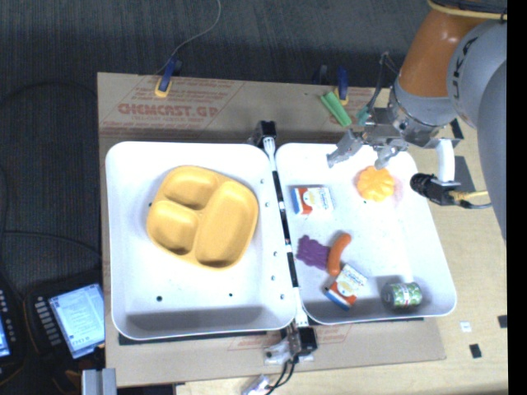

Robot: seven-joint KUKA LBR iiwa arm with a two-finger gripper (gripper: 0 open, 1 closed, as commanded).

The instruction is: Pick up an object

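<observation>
While hovering spread and empty at the right bin's (428, 245) far end, the gripper (368, 152) is sitting just above the yellow toy (376, 184); centring over it before descending seems wise.

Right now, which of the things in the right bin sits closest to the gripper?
The yellow-orange lumpy toy, directly under the gripper at the bin's far end. The cartons, carrot, purple piece and green can lie farther away.

Small orange-yellow ridged toy (375, 184), resting flat on the right bin (428, 245) floor near its 1 o'clock corner, apart from the other items.
</observation>
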